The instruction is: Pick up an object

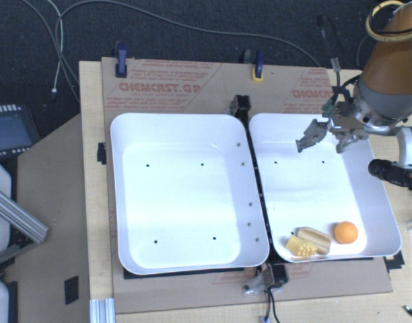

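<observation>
An orange ball (346, 232) lies near the front right corner of the right bin (307, 194). Left of it, against the bin's front rim, rest a tan bread-like roll (315, 236) and a yellow corn cob (299, 247), touching each other. My gripper (325, 136) hangs above the back part of the right bin, far from these objects. Its two dark fingers are spread apart, with nothing between them.
The left bin (186, 190) sits beside the right one, divided by a black seam. Clamps (258, 66) hold the cardboard at the back. Cables run across the dark floor behind the bench. The arm's orange band (391, 42) rises at the right.
</observation>
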Robot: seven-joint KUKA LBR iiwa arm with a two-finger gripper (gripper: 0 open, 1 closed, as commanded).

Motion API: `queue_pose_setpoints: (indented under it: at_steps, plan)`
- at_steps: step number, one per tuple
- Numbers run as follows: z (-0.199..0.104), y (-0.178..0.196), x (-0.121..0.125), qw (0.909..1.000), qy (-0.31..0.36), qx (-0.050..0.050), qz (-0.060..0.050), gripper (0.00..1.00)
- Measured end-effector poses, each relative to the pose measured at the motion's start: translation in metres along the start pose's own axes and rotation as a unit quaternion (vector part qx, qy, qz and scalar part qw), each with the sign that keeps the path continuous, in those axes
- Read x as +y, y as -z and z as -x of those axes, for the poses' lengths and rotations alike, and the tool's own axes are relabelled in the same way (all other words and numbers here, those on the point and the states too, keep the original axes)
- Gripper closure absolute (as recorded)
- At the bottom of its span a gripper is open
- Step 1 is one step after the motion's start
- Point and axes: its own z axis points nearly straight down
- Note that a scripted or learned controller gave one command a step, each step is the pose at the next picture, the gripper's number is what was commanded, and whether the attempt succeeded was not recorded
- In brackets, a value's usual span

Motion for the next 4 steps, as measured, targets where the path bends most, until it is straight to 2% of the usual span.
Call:
queue_pose_setpoints:
  at_steps: [1, 2, 3, 4]
  plan:
    - [-0.077, -0.063, -0.079, 1.0000, 0.002, 0.001, -0.004, 0.00]
    - [-0.178, -0.061, -0.088, 1.0000, 0.004, 0.001, -0.001, 0.00]
    - [-0.174, -0.050, -0.087, 1.0000, 0.000, 0.000, 0.000, 1.00]
    - [-0.144, 0.019, -0.042, 1.0000, -0.001, 0.000, 0.003, 1.00]
